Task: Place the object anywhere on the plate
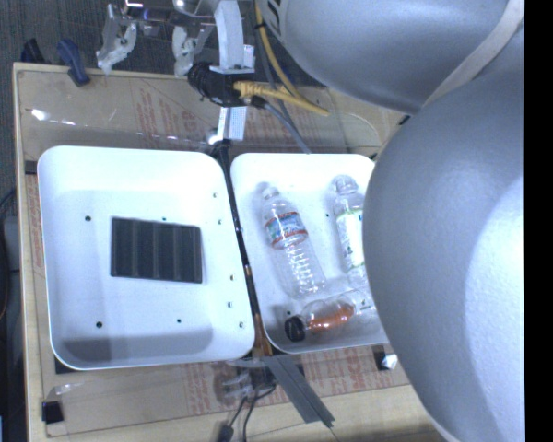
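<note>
Two shallow white bins sit side by side on the worktop (286,389). The left bin (64,247) carries a dark ribbed rectangular plate (157,250) lying flat near its middle. The right bin (258,178) holds three bottles: a clear water bottle (290,242) lying lengthwise with its cap toward the far wall, a second bottle with a green-tinted label (348,228) just beside it and partly cut off by the arm, and a small amber bottle with a dark cap (321,320) lying crosswise near the bin's near wall. The small one lies close against the base of the clear bottle; actual contact cannot be made out.

The grey arm (442,201) fills the right side of the view. The claw (152,49) appears at the top of the view, beyond the bins and over the floor, with pale fingers (115,44) hanging downward. There looks to be a gap between them with nothing held, though the angle and blur leave the opening width uncertain.

Judged stage: no object picked yet, plate bare. For a good pick, the clear bottle seems the best candidate, being fully exposed. Closing across its narrow width near the label should limit rolling. Round bottles may slip or spin; a centred, level descent is advisable. Release low over the plate's middle so the bottle does not roll off the ribs.
</note>
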You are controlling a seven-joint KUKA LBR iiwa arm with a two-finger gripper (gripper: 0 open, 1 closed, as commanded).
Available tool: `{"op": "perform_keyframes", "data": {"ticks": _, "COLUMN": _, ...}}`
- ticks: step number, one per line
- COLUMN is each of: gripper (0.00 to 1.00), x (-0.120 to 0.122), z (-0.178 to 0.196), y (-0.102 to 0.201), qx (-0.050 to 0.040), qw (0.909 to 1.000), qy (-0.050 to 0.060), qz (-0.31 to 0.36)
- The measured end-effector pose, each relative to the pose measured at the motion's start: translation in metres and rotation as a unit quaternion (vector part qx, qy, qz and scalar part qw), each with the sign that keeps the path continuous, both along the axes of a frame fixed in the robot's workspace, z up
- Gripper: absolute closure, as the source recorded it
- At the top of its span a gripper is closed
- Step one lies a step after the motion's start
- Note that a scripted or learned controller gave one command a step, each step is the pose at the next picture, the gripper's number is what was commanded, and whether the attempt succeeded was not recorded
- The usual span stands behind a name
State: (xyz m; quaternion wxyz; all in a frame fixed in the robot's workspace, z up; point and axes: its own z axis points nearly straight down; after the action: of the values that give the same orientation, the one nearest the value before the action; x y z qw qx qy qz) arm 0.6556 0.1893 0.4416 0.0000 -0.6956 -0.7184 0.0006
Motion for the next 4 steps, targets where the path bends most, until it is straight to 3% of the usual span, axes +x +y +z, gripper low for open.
{"op": "perform_keyframes", "data": {"ticks": 1, "gripper": 0.00, "x": 0.0003, "z": 0.0002, "y": 0.0235, "qx": -0.0001, "qw": 0.9980, "qy": 0.000, "qz": -0.064}}
{"op": "perform_keyframes", "data": {"ticks": 4, "gripper": 0.00, "x": 0.0002, "z": 0.0001, "y": 0.0239, "qx": -0.0001, "qw": 0.9980, "qy": 0.000, "qz": -0.064}}
